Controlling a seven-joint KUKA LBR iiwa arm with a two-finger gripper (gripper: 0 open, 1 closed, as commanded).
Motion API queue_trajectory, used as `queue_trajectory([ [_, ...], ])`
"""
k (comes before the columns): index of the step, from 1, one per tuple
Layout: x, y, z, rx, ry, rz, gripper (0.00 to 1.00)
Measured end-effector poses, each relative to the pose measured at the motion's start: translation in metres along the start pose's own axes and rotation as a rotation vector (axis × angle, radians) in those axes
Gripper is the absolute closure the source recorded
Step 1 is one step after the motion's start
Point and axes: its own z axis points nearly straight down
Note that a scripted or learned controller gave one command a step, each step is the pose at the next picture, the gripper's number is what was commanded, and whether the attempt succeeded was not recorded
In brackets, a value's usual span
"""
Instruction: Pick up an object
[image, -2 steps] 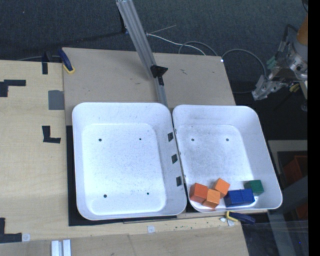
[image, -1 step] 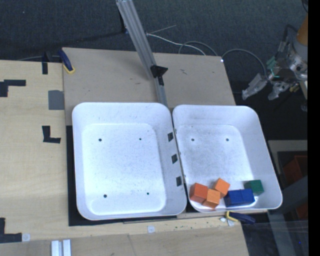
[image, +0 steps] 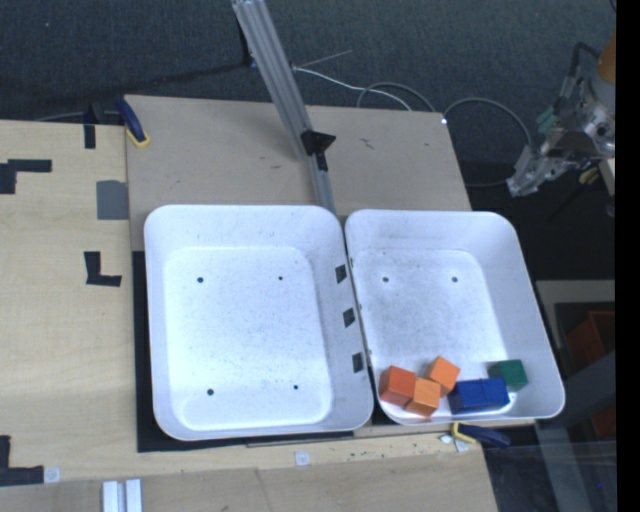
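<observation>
Gripper parked off-bench, clear of right bin; opening not discernible, nothing seen held. Blocks crowded into near corner, untouched.

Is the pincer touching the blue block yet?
Apart. The camera view shows the pincer beyond the right bin's far corner, the blue block lying at its near edge.

A pale wooden bench top fills the left and lower part of the view, marked with short strips of black tape. A tan board lies over it, under the bins. Beyond the bench the floor is dark blue-grey, perhaps carpet, with thin white cables looping across it. A slim metal pole slants down from the top edge. Light is even and soft.
</observation>
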Motion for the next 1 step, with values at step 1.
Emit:
queue_trajectory([
  [1,-0.0002,-0.0001,0.0004,0.001,-0.001,0.0,0.0],
])
